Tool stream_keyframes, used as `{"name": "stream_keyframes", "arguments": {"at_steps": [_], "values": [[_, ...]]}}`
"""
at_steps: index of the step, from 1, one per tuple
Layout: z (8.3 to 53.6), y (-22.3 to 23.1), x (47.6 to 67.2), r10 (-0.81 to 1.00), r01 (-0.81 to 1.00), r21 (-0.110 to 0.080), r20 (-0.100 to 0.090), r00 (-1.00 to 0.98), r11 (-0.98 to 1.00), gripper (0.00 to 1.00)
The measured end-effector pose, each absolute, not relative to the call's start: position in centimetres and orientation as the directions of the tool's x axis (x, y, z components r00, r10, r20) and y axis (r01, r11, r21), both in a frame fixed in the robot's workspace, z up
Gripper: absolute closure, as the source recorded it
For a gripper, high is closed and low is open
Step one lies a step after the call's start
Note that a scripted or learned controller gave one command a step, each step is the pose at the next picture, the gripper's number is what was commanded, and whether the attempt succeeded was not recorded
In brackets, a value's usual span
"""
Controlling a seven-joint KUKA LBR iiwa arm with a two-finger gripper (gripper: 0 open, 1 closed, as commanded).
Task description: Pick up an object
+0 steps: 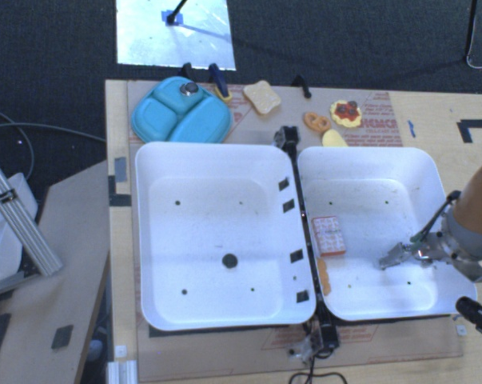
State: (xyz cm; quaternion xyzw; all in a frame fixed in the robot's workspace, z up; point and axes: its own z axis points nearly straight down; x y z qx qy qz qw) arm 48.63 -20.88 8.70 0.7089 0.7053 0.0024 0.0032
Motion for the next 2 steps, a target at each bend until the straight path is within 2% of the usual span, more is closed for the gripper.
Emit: {"name": "stream_keyframes", "arguments": {"at_steps": [1, 2], "values": [[10.1, -21.0, 49.1, 1.0, 1.0, 0.018, -0.01, 0.0, 0.0, 1.0], [8.7, -20.5, 60.5, 1.0, 1.0, 0.013, -0.005, -0.01, 0.01, 1.0]]}}
